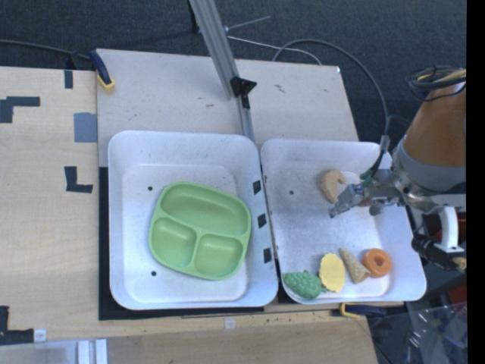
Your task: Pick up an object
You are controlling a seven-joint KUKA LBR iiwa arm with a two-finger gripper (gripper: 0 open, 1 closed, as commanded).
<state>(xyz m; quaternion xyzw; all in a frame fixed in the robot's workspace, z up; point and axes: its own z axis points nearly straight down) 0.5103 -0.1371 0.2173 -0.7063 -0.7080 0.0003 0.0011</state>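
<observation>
In the right bin (303, 226) lie several toy foods. A tan bread-like lump (330, 183) rests near the bin's back, just left of my gripper (342, 204). The gripper hangs low over the bin floor, right beside and slightly in front of that lump, and nothing can be seen held in it. Along the front edge sit a green broccoli piece (303, 283), a yellow piece (331, 271), a tan cone (352, 265) and an orange ring (377, 262).
A green divided plate (201, 230) lies in the left bin (125, 203). A slanted metal bar (220, 44) reaches down to the ridge between the bins. The arm's grey and orange body (436, 142) stands over the right bin's right edge.
</observation>
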